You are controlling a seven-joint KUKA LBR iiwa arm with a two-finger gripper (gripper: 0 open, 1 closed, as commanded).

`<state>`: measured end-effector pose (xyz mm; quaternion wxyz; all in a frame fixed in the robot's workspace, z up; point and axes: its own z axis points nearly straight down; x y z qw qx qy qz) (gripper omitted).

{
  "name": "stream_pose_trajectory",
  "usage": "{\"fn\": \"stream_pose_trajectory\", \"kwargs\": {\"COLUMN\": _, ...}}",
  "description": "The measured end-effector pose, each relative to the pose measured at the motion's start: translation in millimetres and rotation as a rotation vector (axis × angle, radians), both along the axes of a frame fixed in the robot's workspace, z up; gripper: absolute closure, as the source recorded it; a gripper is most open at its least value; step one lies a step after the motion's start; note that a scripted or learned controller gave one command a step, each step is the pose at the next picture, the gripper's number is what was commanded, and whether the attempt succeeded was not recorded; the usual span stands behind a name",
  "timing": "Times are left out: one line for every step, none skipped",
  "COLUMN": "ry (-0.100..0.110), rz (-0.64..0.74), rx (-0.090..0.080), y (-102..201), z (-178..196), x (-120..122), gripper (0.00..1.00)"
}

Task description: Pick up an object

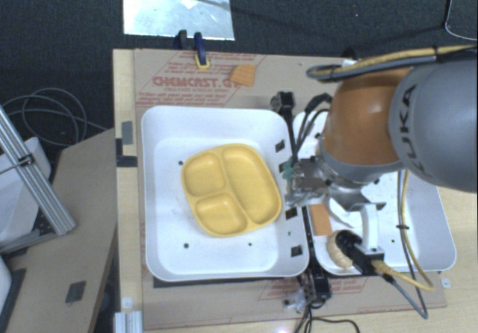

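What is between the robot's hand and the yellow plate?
Nothing visible blocks it. The yellow plate lies alone in the left bin. The gripper hangs over the rims where both bins meet, right beside the plate's edge.

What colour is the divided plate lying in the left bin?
Yellow all over, the divided plate shows plainly in the camera view, against the white left bin.

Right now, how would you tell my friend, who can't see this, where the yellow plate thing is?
Look at the two white bins side by side, and take the left bin, away from the grey and orange arm. The yellow tray lies in its middle. It is the bright yellow thing with three scooped sections, two small and one long, unlike the small round item in the other bin.
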<state>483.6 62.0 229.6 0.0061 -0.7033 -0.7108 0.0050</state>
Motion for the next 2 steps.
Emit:
{"fn": "stream_pose_trajectory", "kwargs": {"ry": -0.017, "rz": -0.009, "rx": -0.001, "y": -5, "z": 8, "x": 3, "gripper": 0.0}}
{"fn": "stream_pose_trajectory", "kwargs": {"ry": -0.012, "rz": -0.021, "rx": -0.006, "y": -103, "z": -48, "x": 2, "gripper": 0.0}}
